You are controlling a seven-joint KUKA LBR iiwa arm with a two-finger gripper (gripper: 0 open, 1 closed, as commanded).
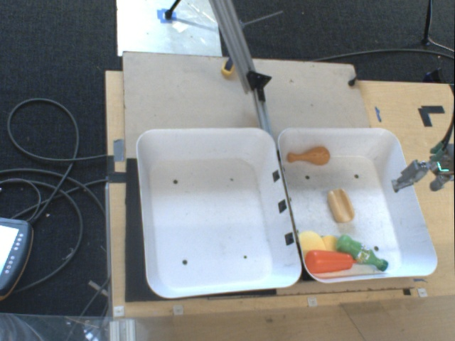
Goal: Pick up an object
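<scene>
The right bin [398,155] holds several toy foods. A brown drumstick [310,156] lies near its far wall. A tan bun [341,205] rests in the middle. In the near corner a yellow piece [313,241], an orange-red carrot-like piece [328,261] and a green bottle [362,253] lie bunched together. My gripper [408,177] pokes in from the right edge, over the right rim of this bin, apart from every object. Nothing shows in its grasp.
The left bin [153,190] stands beside the right one, sharing a middle wall with black tabs [281,205]. A slanted metal pole [238,41] rises behind the bins. Cables and a tablet [11,251] lie on the floor at left.
</scene>
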